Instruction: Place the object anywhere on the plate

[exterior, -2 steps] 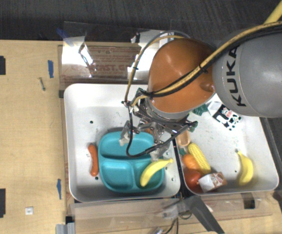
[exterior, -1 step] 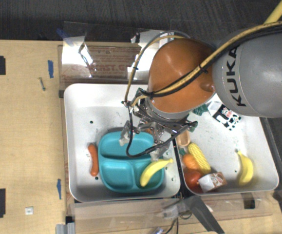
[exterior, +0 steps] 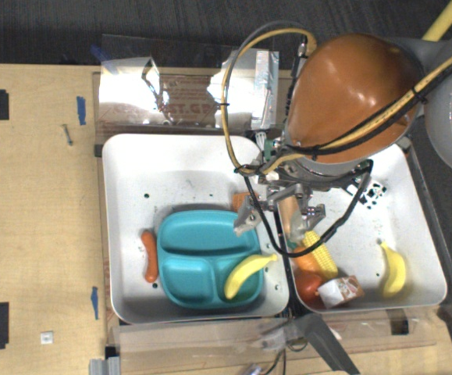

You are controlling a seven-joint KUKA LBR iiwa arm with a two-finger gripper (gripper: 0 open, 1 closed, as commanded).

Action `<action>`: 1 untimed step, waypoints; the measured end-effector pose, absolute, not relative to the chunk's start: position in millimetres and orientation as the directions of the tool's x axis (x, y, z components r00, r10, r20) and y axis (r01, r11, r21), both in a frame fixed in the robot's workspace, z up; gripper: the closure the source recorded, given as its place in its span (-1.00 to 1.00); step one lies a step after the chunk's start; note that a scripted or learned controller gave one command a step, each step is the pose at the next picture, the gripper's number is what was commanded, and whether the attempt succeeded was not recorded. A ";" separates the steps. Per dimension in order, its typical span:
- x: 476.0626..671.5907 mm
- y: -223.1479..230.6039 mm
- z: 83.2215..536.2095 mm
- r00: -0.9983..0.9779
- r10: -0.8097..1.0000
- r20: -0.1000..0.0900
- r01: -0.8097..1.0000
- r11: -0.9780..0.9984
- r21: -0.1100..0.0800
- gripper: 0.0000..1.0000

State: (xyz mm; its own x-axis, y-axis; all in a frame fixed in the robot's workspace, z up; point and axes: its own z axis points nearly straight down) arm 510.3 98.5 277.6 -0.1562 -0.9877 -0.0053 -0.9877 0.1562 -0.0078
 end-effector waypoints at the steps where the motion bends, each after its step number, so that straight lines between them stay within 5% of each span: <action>1: 511.5 101.2 287.9 -0.158 -0.987 -0.011 -0.987 0.158 -0.012 1.00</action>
